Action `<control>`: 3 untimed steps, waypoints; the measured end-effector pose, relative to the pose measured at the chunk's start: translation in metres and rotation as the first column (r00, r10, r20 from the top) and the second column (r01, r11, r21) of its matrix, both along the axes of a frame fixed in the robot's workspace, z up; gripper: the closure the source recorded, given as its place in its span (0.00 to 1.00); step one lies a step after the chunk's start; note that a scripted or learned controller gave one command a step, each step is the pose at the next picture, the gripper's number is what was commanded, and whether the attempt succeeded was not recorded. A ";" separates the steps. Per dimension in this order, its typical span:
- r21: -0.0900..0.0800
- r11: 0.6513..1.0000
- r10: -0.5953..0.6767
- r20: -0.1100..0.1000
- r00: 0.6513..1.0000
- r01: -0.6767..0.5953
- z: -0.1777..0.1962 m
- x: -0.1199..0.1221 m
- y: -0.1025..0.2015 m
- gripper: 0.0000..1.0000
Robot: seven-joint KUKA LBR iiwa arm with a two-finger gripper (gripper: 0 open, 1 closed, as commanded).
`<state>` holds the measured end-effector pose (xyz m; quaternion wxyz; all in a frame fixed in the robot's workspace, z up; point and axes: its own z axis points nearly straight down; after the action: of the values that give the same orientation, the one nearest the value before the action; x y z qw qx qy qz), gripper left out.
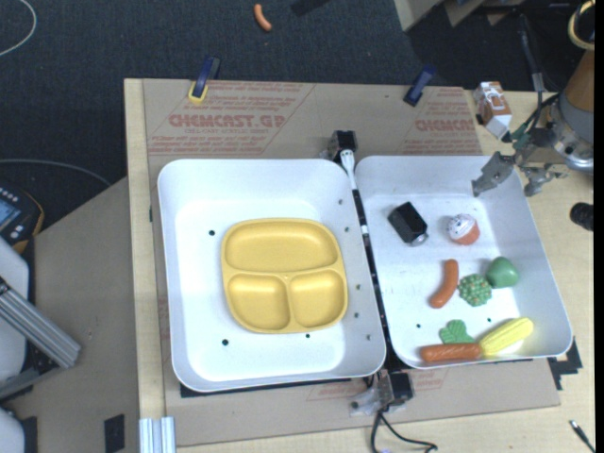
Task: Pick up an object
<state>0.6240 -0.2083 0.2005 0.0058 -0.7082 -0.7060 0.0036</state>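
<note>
Looking down on the scene, a dark carpeted floor (113, 26) wraps the top and left, with a small orange bit (262, 17) lying loose on it at twelve o'clock. Next in size comes the bench (283, 111), topped with a brown printed board held by two clips along its far edge. On it sit two shallow white bins side by side, touching along their inner rims. The left bin (189, 206) carries a yellow divided tray (283, 274) right at its centre. The right bin (528, 243) holds the small stuff: a black block (409, 222) at its ten o'clock, a round white-and-orange toy (461, 228) just beside it, an orange sausage (444, 283) standing near the middle, a green broccoli piece (475, 291) touching a green ball (503, 273), and down at six o'clock a yellow corn cob (507, 336), a green leafy toy (456, 331) and another orange sausage (450, 353) bunched along the near rim. The arm comes in from three o'clock, and its pincer (510, 173) hangs over the right bin's one o'clock corner, fingers spread apart, nothing between them, well clear of every object.
</note>
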 end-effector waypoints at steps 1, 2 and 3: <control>-0.004 1.000 0.003 0.014 1.000 -0.003 0.008 0.003 0.000 0.00; -0.002 1.000 0.004 0.008 1.000 -0.004 -0.034 0.004 0.001 0.00; -0.001 1.000 0.004 0.007 1.000 -0.004 -0.096 0.006 -0.003 0.00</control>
<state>0.6303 -0.2113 0.1041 0.0030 -0.7069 -0.7073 0.0017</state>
